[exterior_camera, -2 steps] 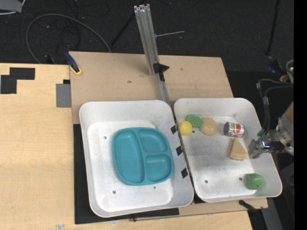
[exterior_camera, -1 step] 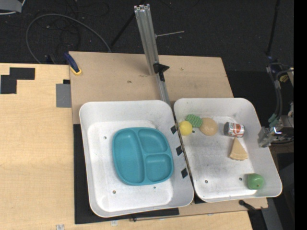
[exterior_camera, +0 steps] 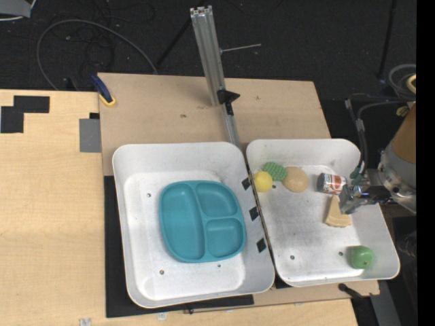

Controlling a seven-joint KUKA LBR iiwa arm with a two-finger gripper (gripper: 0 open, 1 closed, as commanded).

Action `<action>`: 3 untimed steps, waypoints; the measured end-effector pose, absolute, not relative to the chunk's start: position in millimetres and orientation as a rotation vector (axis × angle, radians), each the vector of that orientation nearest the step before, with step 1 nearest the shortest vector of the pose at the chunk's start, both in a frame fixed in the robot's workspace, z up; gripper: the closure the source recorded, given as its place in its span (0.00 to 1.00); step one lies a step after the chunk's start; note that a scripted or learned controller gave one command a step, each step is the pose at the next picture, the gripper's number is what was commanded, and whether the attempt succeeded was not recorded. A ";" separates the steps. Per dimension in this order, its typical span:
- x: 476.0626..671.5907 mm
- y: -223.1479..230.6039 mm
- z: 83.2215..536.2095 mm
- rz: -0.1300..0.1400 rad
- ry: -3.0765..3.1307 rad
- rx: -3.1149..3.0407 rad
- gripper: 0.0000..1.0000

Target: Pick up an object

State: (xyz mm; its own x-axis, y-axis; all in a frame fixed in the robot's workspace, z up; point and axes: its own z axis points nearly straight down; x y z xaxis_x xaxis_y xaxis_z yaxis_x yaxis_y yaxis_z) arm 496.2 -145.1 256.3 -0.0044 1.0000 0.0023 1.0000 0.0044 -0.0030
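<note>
Tan wedge (exterior_camera: 336,216) beneath end effector (exterior_camera: 350,199), right bin (exterior_camera: 306,267).

Bench (exterior_camera: 170,107): a brown board surface carrying two shallow white bins set side by side, their inner edges touching. Left bin (exterior_camera: 129,182) sits directly on the board, with the right bin (exterior_camera: 306,263) just beside it on its right. Behind the left bin, a metal post (exterior_camera: 209,60) rises from the board, and a blue-and-yellow tool (exterior_camera: 104,92) lies at the board's far left corner
</note>
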 end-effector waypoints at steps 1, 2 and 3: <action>507.4 -97.4 250.3 0.001 -2.224 -2.213 1.00; 504.3 -45.0 235.8 0.002 -2.223 -2.213 1.00; 505.3 8.0 243.6 0.002 -2.224 -2.216 1.00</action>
